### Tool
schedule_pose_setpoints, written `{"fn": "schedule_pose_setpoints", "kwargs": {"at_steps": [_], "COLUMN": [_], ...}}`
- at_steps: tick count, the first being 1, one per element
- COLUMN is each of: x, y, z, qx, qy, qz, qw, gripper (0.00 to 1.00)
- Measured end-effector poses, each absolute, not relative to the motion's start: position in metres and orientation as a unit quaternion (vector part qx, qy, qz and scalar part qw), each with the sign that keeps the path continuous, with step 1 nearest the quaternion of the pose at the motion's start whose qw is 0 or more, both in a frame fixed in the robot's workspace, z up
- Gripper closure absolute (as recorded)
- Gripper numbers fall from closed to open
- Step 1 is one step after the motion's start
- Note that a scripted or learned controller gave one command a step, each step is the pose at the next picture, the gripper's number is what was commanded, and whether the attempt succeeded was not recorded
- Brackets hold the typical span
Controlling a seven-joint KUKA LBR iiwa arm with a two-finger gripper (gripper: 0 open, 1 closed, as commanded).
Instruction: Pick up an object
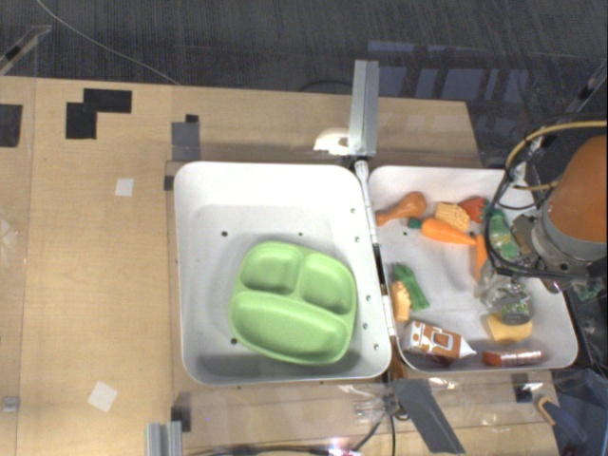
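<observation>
The right bin point(560, 350) holds several toy foods. Among them are a brown drumstick point(403, 207), a corn cob point(452, 216), an orange carrot point(446, 233), a green vegetable point(411, 286) and a brown carton point(432, 342). A yellow wedge point(511, 330) and a reddish sausage point(511, 356) also lie there. My gripper point(504, 295) hangs low over the bin's right side, just above the yellow wedge. The orange-banded arm point(578, 207) covers the bin's right edge. Nothing is visibly held.
A green divided plate point(293, 300) lies in the left bin point(204, 255). A green bottle-like item point(498, 235) sits beside the arm. A metal post point(362, 107) stands behind the divider between the bins.
</observation>
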State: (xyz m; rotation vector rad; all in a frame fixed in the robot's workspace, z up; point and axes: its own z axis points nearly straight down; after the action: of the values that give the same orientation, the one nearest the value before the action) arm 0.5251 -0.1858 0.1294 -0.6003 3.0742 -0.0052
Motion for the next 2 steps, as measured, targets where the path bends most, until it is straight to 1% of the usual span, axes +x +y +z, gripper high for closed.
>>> {"fn": "schedule_pose_setpoints", "kwargs": {"at_steps": [1, 2], "x": [0.547, 0.659], "y": [-0.178, -0.184], "z": [0.133, 0.278], "qx": [-0.374, -0.293], "qy": [0.927, 0.956], "qz": [-0.002, -0.0035], "qw": [0.005, 0.009], "gripper": [1.0, 1.0]}}
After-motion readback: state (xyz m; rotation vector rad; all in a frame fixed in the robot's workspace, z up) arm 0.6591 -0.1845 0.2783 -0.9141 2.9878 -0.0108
